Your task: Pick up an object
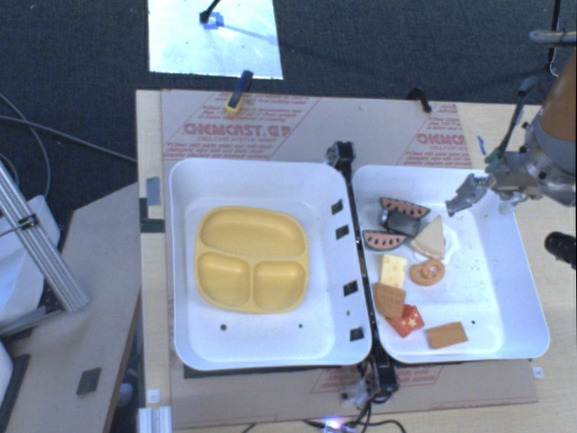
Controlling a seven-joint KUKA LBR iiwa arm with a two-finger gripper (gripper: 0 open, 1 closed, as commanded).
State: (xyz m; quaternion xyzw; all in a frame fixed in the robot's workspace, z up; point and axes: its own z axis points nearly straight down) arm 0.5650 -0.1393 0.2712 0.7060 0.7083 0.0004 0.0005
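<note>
Dark carpet surrounds a wooden bench (297, 115) on which two shallow white bins are set side by side. Inside the right bin (518, 269) a cluster of toy food pieces is gathered toward its left half: two watermelon slices (405, 208), a pale cheese wedge (432, 239), a round orange piece (427, 272), a yellow cheese block (393, 270), a brown cracker-like piece (389, 299), a small red piece (407, 320) and another brown piece (446, 335) lying apart near the front. Any of these would serve as the object to be picked. The left bin (189, 188) is occupied by a yellow divided plate (253, 259).

The gripper (462, 197) is seen above the right bin's upper part, just beside the cheese wedge and the upper watermelon slice, with nothing visibly held. Whether it is parted or closed cannot be told at this size.

For a good pick, a piece with free space around it is best chosen, such as the lone brown piece at the front; the crowded pieces are judged likely to be nudged aside, so a straight, centred descent is advised
</note>
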